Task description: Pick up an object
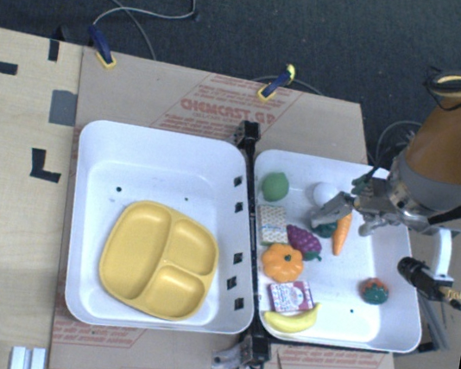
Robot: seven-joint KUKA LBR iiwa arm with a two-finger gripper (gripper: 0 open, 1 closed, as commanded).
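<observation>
The right bin [381,331] holds several toy foods. An orange carrot [341,235] lies upright in the picture near the bin's middle. My gripper [349,218] hangs over the carrot's top end and is open. One grey finger [329,212] stands to the carrot's left and the other to its right, neither pressing on it. A small teal piece [326,229] peeks out beside the left finger. Nearby are purple grapes [304,240], an orange pumpkin [283,263], a green ball [276,186] and a white egg [323,192].
A yellow divided plate [159,259] lies in the left bin [96,148]. A pink packet [290,297], a banana [289,322], a checkered packet [273,221] and a red-green fruit [375,290] also lie in the right bin. Black clips line the wall between the bins.
</observation>
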